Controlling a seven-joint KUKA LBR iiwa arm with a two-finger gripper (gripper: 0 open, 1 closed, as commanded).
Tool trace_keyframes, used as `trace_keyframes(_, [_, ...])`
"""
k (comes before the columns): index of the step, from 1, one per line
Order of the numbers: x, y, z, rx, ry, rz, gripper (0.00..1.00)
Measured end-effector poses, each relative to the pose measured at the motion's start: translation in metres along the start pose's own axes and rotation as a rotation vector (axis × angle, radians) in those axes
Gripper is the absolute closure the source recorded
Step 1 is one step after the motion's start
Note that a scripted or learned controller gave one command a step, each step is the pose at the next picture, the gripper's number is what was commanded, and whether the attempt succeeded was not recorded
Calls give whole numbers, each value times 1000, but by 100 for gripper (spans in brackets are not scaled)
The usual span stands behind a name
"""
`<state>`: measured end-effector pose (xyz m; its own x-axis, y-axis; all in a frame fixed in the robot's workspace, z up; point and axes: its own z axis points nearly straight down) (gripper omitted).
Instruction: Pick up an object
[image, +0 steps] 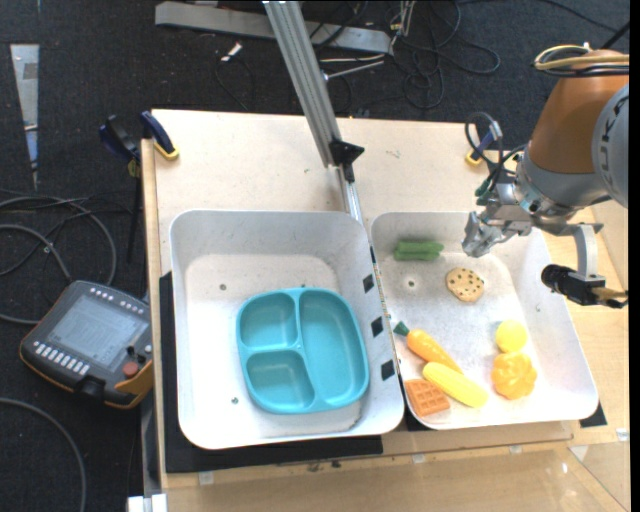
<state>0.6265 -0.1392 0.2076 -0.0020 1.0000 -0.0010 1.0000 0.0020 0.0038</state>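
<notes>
My gripper (478, 243) hangs over the back of the right bin (548, 330), just above and right of a tan cookie (465, 285) with dark spots. Nothing shows between its fingers. A green pickle (417, 250) lies to its left near the bin's back wall. Toward the front lie an orange carrot (430, 346), a yellow corn cob (455, 384), an orange waffle (428, 399), a yellow lemon (511, 336) and an orange-yellow lumpy piece (514, 376).
The left bin (200, 290) holds a teal divided plate (300, 350). A slanted metal pole (310, 85) crosses above the gap between the bins. A teach pendant (85, 345) lies on the floor to the left.
</notes>
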Motion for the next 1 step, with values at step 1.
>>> trace_keyframes(1, [57, -18, 4, 6, 4, -5, 100])
